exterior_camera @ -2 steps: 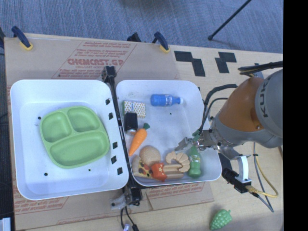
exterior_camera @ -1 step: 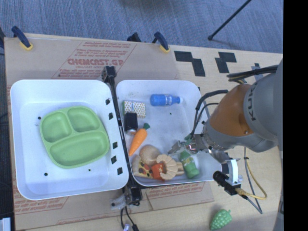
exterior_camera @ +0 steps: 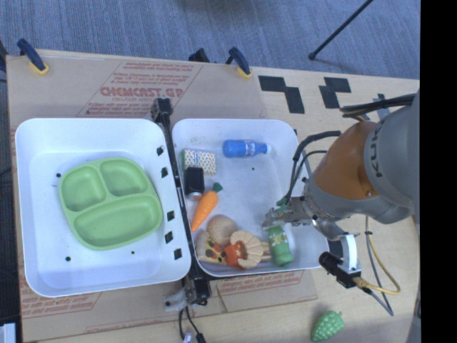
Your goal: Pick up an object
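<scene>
Here the arm (exterior_camera: 357,170) reached in from the right, wrist bent down over the right bin (exterior_camera: 285,131). Gripper (exterior_camera: 277,220) sat just above a green bottle (exterior_camera: 280,245) at the near wall; grip state unreadable.

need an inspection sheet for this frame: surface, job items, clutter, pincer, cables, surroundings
surface: cardboard-covered bench with two white bins, left bin and right bin.
job's things: right bin holds blue bottle, carrot, green bottle, patterned packet, small dark item, toy food pile.
clutter: green divided plate in left bin; green grape bunch outside the bins.
grippers: pincer low in right bin, just above the green bottle; finger state unclear.
cables: black cables and a yellow cable at the arm.
surroundings: blue carpet, clamps on the bench edge.
</scene>
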Tool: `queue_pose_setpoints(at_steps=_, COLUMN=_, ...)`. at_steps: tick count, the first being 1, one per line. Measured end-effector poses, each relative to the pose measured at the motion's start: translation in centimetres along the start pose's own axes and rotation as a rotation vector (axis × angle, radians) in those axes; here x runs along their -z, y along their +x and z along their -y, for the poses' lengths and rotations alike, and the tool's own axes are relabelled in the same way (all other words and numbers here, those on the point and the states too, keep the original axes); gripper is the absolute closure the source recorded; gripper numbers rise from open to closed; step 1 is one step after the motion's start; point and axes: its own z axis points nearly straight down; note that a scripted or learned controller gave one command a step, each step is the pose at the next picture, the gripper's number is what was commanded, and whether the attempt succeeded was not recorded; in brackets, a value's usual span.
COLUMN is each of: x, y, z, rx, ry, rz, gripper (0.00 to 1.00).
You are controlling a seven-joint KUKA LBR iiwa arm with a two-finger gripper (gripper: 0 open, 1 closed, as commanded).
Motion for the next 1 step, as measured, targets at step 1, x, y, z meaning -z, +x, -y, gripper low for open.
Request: queue_pose_setpoints(at_steps=1, x=10.19, y=3.65, z=0.56, rx=-0.007, ry=-0.003, rz=0.001, gripper=1.00)
